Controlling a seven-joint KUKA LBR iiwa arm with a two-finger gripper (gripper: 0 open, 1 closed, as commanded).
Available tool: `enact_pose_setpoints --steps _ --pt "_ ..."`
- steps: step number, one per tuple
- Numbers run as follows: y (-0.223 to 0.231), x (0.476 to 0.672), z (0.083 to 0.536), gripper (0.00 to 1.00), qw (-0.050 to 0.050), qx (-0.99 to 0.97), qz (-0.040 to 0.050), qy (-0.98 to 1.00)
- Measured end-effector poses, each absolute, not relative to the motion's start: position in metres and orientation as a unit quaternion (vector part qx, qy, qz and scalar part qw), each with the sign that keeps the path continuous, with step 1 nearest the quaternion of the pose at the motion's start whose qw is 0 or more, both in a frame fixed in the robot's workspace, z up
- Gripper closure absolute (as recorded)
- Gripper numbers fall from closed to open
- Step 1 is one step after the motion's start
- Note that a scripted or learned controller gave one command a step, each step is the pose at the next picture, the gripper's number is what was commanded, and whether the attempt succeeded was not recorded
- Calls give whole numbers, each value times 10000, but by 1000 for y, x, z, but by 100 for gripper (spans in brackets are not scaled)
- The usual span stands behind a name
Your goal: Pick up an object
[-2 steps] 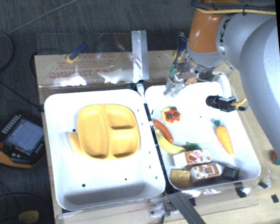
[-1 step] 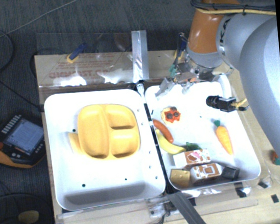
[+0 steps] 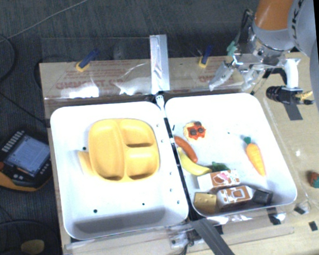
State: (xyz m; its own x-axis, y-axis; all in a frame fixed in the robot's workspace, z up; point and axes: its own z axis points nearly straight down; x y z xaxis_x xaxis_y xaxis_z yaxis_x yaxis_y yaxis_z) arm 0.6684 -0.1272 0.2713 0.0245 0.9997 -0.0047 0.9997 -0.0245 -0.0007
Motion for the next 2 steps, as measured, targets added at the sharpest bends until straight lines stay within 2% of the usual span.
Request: enact_pose_setpoints --steps 1,2 --pt "-109 669 356 0 13 7846 -20 6201" --pt "-174 667 215 0 4 7894 -29 6139"
